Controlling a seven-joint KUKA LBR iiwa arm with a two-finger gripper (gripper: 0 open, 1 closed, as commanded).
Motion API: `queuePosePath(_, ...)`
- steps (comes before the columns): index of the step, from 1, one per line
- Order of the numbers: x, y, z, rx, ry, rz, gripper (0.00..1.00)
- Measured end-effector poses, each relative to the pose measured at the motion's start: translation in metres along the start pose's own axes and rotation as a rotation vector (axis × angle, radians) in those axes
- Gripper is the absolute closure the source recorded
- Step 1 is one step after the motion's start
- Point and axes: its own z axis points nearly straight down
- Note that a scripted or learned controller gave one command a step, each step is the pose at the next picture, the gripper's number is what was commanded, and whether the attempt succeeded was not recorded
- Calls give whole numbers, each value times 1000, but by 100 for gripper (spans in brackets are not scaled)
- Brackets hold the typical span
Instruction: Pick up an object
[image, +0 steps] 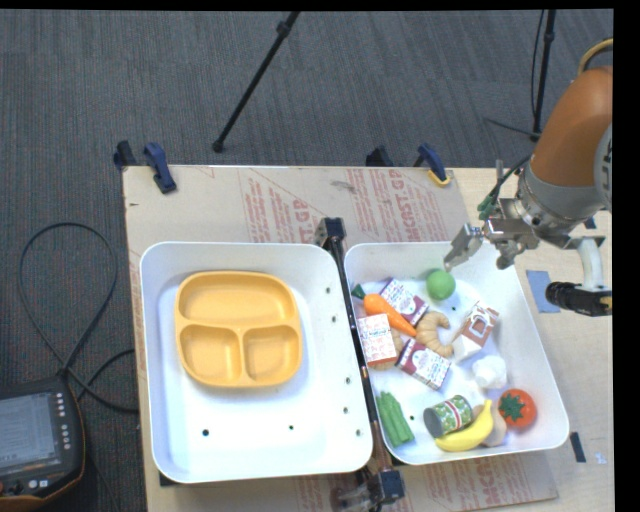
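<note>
Currently I see the tool (482, 247) over the far edge of the right bin (545, 350), fingers spread apart, nothing between them. Green ball (440, 284) lies just near-left of the tool, inside that bin. Further in: carrot (388, 312), small cartons (378, 340), white lump (489, 371), tomato (516, 408), can (448, 415), banana (468, 431), green vegetable (394, 418). Left bin (160, 400) holds a yellow divided plate (240, 328). Both bins sit on the counter (250, 200).
</note>
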Motion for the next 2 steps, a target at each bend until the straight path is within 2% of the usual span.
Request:
queuePosePath(1,-1,6,126,-3,0,0,0)
queuePosePath(2,0,8,115,-6,4,0,100)
